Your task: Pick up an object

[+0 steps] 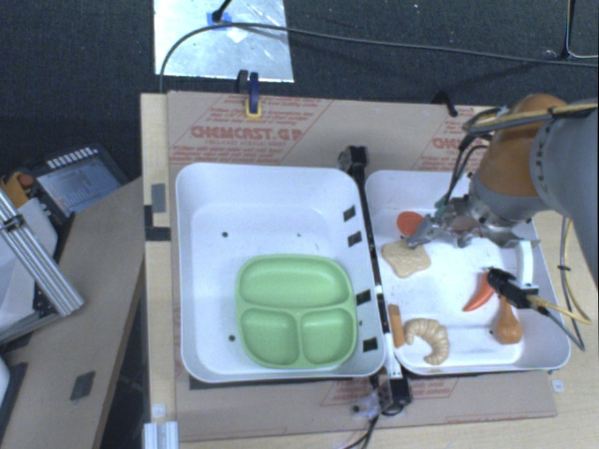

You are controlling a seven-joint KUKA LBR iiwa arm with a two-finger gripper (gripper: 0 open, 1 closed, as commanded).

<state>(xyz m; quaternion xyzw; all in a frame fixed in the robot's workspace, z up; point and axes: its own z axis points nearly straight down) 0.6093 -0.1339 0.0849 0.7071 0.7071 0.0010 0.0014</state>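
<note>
Your two-finger gripper hangs low in the right white bin, its tips just above the flat tan bread-shaped piece. You cannot tell how its fingers stand. That piece lies near the bin's left wall, long axis running roughly left to right, with a red-orange rounded piece just behind it.
</note>
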